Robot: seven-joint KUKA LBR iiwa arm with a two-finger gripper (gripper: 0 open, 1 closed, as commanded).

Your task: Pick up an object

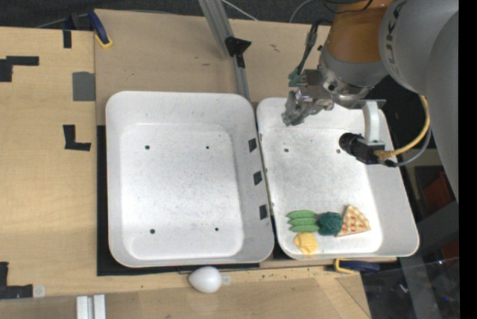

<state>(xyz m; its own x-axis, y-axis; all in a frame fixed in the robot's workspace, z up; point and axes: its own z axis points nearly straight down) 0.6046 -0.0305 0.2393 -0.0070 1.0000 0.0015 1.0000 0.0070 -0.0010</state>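
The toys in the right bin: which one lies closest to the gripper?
The green pea pod, leftmost and topmost of the cluster; the gripper hangs at the bin's far end.

White egg-shaped object (205,279) on the bench (45,183), just beside the left bin (179,105).

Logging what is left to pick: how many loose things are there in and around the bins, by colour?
Green: 2, a light green ridged piece and a dark green piece
Yellow: 1, the yellow piece
Orange and tan: 1, the waffle-like wedge
White: 1, the egg-shaped thing on the bench below the left bin
Total: 5
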